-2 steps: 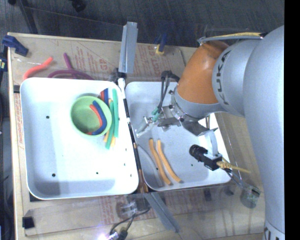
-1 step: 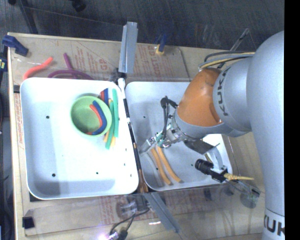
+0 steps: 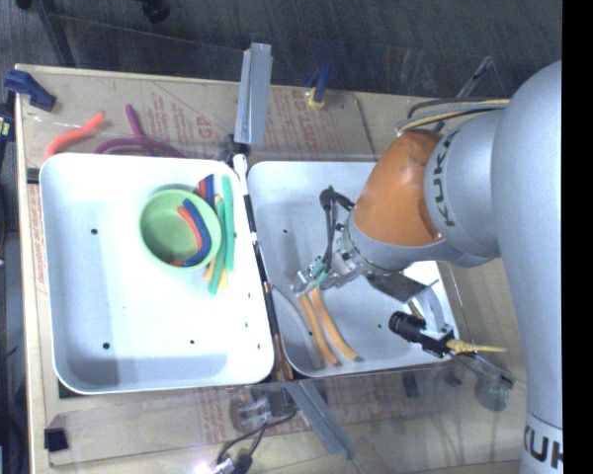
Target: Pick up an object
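Two orange sticks point(image 3: 326, 329) lay in the right bin point(image 3: 287, 205), just under the tool point(image 3: 311, 276). I could not tell its state. It might slip off such thin sticks, or bump the bin wall close by.

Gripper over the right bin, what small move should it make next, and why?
Probably ease straight down a little and close. The gripper sits low in the right bin, just above the upper ends of the orange sticks, and nothing shows between its fingers, so a slight descent looks needed to get around one.
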